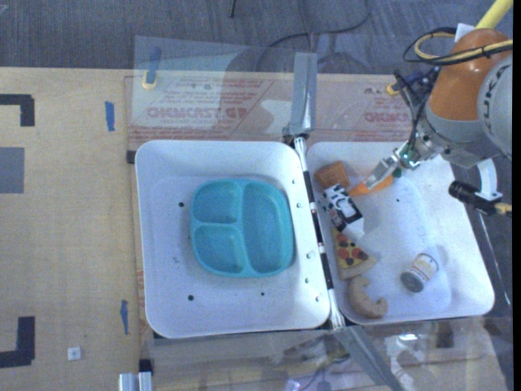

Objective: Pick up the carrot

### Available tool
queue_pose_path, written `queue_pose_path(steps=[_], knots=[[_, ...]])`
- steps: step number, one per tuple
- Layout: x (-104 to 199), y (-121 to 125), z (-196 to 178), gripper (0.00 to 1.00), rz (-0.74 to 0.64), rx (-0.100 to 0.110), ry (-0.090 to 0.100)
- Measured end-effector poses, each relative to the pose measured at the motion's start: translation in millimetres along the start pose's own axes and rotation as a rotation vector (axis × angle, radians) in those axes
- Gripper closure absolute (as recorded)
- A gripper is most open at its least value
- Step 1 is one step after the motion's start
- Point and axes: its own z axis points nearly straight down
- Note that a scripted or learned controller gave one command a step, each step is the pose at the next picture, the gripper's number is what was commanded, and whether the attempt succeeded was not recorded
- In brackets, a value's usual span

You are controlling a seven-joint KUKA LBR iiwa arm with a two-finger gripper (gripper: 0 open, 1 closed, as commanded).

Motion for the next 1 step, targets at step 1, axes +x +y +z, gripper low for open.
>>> queue_pose_path(steps=[1], knots=[[-2.3,1.3,-12.8,1.0,0.0,-0.006,-0.007]])
